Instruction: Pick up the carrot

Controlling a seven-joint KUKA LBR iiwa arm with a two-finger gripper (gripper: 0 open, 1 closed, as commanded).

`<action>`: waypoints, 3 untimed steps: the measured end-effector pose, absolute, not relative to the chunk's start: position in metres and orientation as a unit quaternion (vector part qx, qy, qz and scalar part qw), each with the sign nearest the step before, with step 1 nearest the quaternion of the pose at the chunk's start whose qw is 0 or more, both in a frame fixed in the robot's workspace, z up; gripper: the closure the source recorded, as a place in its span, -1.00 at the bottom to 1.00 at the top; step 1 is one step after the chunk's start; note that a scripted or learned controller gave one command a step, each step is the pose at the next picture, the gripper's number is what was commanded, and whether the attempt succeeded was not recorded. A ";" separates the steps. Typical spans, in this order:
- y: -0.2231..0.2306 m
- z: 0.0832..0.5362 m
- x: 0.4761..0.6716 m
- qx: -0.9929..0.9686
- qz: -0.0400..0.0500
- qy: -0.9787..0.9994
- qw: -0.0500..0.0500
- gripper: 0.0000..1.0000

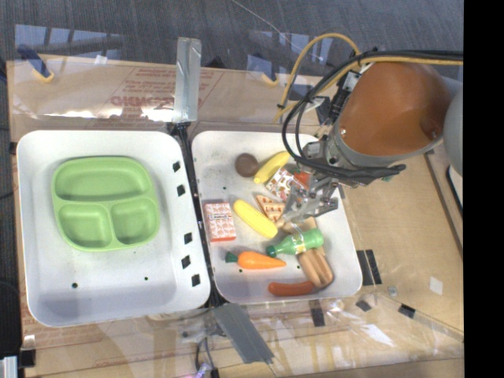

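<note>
Carrot [262,261] first: it lies on its side in the near part of the right bin [206,211], leaf end to the left, apart from the gripper. By size, then. The arm [391,109] comes in from the right, its orange band hanging over the far right corner of that bin, with black and yellow cables looped beside it. The left bin [31,211] bears a green tray [105,201] with three compartments. The gripper [303,207] hangs over the middle of the right bin, above the waffle [269,208]; whether it is open or closed I cannot tell. Near it, a green bottle [296,244] lies just right of the carrot. A bread roll [316,266] lies near the bottle, and a red sausage [291,288] sits at the near wall. A yellow corn cob [253,218] lies left of the gripper, a banana [272,166] farther off. A small red-and-white box [220,220] sits by the left wall. A brown ball [246,164] rests beside the banana.
</note>
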State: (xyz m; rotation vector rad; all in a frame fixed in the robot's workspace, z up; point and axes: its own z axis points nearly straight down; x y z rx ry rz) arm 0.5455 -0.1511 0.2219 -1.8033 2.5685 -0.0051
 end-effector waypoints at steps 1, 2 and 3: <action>-0.150 0.218 0.544 -0.576 0.002 0.818 -0.001 -1.00; -0.129 0.108 0.487 -0.584 0.004 0.811 -0.002 -1.00; -0.126 0.115 0.488 -0.587 0.007 0.809 -0.002 1.00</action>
